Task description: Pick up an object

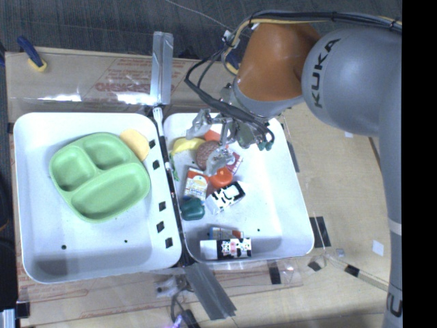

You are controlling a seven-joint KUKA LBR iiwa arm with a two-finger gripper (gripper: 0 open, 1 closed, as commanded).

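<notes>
The jaws (222, 142) hang over the cluttered right shallow white bin (290, 203), above a round brown ball (205, 154) beside a yellow banana (186, 144); whether they are clenched cannot be told.

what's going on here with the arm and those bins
A KUKA arm reaches in from the right, its tool low over a heap of small items in the right bin, by a brown ball and an orange piece. Nothing is visibly lifted. A green divided plate lies in the left bin.
</notes>
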